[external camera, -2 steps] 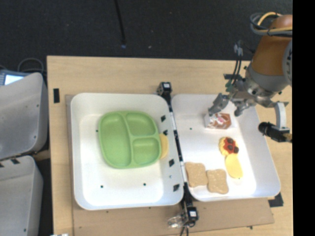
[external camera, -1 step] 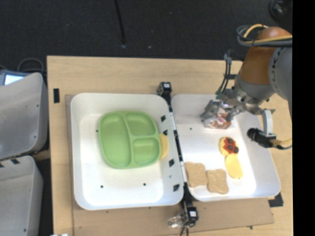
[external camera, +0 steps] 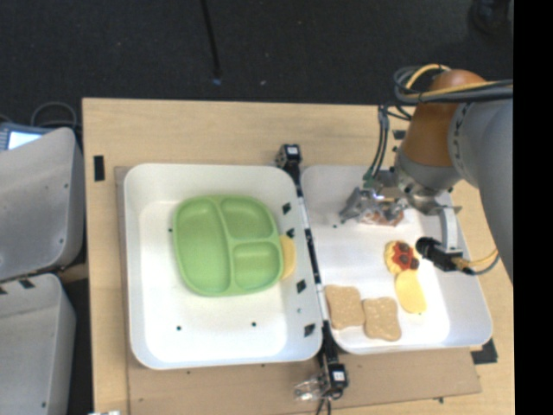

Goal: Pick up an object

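**Dark floor around a pale wooden bench**

A light wooden bench (external camera: 216,132) fills the lower middle of the frame. Behind it, across the top, lies dark carpet-like floor (external camera: 130,33) crossed by a thin black cable (external camera: 207,24). At the left edge stand pale grey boxy covers (external camera: 34,197). Lighting is even and soft.

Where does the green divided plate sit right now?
The green divided plate lies in the left bin, with a yellow piece tucked against its right edge.
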